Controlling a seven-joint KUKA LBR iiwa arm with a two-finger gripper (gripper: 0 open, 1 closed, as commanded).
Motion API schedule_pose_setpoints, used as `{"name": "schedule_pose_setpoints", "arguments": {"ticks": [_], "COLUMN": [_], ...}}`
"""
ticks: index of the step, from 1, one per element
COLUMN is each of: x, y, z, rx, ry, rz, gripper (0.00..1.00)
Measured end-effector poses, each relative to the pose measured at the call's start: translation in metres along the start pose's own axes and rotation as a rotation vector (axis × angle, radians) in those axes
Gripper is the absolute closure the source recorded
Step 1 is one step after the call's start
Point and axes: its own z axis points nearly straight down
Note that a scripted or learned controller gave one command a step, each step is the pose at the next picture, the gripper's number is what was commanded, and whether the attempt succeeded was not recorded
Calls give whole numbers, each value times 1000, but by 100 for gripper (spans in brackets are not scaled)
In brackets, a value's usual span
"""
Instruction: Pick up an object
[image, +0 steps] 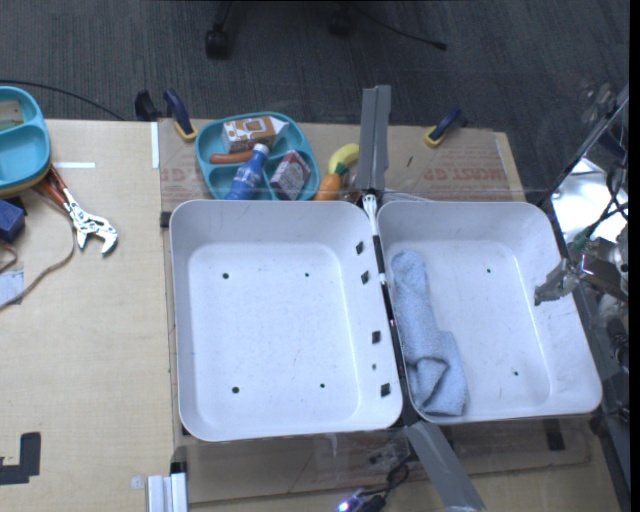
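The two shallow white plastic bins sit side by side on the desk; the left bin (270, 330) lies beside the right bin (500, 320), which holds a crumpled pale blue-grey cloth towel (425, 335). The towel lies along that bin's left wall, its long axis running from far to near. The claw (560, 283) hovers at the right rim, so the towel lies well apart to its left. Whether the claw is open or closed, I cannot tell.

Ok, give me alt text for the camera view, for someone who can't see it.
A crumpled grey cloth lies along the left side of the right white bin, beside the left white bin. Behind the bins, a teal tray holds small items, and a wrench lies on the bench's left.
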Motion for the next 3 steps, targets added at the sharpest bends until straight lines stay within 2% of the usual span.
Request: {"name": "schedule_pose_setpoints", "arguments": {"ticks": [1, 2, 3], "x": [34, -9, 51], "y": [-25, -16, -42], "z": [129, 5, 105], "rx": [1, -1, 4], "ry": [2, 1, 0], "rz": [-44, 111, 196], "gripper": [0, 0, 0]}}
